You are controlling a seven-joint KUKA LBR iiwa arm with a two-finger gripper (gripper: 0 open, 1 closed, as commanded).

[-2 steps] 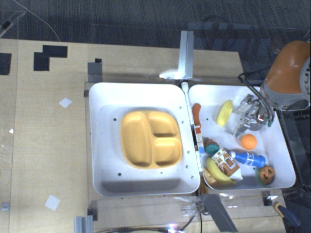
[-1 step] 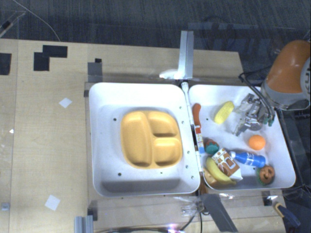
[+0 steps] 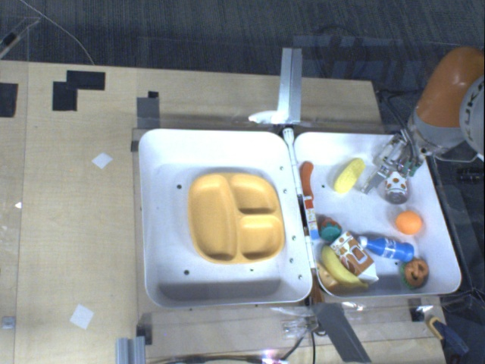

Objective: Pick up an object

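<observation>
Light wood desk (image 3: 68,226) w/ black square marks (image 3: 76,87) top left & small pale tape bits. Dark grey carpet floor (image 3: 227,14) behind, thin cable across it at left. Metal bracket post (image 3: 291,82) at desk's back edge. Even overhead light.

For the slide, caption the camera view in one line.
KUKA gripper poised over the right bin of toy food, beside a corn cob; yellow divided tray in the left bin.

At nine o'clock from me, a yellow divided tray (image 3: 233,217) lies in the left bin (image 3: 159,203) on my surface (image 3: 68,226).
</observation>
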